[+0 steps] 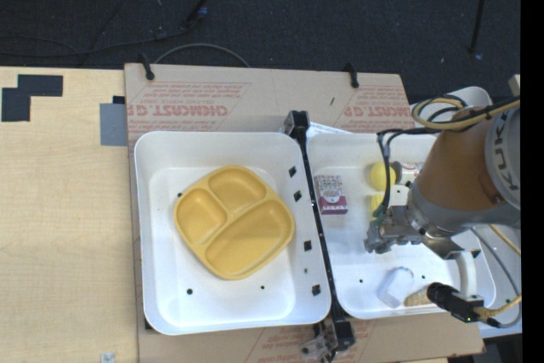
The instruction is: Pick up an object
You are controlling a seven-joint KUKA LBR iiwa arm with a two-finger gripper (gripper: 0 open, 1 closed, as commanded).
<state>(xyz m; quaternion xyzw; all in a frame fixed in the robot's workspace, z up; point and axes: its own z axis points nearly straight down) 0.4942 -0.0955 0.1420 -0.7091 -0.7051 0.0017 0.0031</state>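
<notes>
The small pink box (331,194) lies in the right bin (357,306), just beside the divider (311,217). A yellow ball (379,175) sits to its right. The gripper (379,239) hangs near the box, its grip impossible to tell. A yellow tray (235,221) fills the left bin (161,268).

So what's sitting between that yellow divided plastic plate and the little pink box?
In the camera view, the bins' black-clipped adjoining walls run between the yellow divided plastic plate and the small pink box, plus bare white bin floor.
</notes>
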